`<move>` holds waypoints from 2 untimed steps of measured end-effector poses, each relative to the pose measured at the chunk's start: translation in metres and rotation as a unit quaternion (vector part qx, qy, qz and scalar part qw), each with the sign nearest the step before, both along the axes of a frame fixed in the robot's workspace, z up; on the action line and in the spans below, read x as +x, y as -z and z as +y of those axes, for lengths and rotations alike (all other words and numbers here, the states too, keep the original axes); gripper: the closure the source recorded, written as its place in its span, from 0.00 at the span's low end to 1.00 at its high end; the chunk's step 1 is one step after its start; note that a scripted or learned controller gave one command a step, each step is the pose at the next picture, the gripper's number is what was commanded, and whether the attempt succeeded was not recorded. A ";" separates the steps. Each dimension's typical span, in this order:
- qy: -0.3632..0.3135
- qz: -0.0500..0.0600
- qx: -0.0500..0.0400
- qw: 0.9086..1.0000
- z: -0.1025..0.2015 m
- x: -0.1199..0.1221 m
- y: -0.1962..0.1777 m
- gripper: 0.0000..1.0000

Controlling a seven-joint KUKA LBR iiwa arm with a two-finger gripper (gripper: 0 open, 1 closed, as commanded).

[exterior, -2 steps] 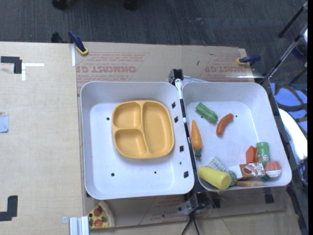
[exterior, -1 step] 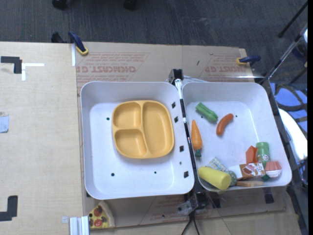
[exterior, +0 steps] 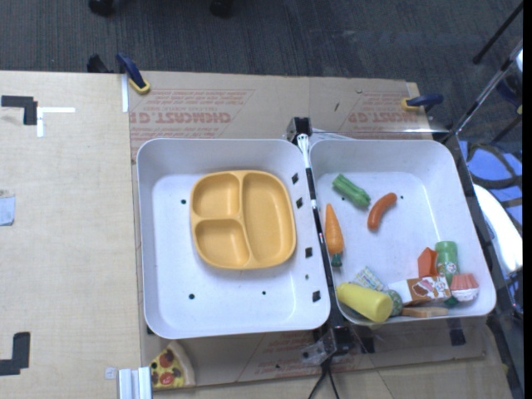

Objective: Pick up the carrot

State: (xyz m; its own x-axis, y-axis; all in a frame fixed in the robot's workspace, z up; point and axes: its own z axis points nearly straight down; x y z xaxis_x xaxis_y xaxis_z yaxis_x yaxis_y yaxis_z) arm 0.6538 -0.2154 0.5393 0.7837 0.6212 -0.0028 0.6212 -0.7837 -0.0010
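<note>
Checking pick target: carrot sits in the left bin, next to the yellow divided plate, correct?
Not quite. The camera view shows the carrot in the right bin, against its left wall. The yellow divided plate is in the left bin, across the divide from it.

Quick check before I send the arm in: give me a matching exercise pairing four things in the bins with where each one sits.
Things:
1. carrot
2. yellow divided plate
3. green pepper
4. yellow cylinder

Places:
A. near corner of the right bin, by the divider
B. far part of the right bin, beside the red sausage
C. middle of the left bin
D. along the right bin's left wall, leafy end toward the camera

Pairs: 1-D, 2-C, 3-B, 4-A
</note>
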 end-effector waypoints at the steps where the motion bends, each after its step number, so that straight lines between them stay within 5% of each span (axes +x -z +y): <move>1: -0.082 0.001 0.001 0.997 0.018 -0.003 0.000 0.00; 2: -0.103 0.000 0.000 0.995 0.017 0.004 0.000 0.00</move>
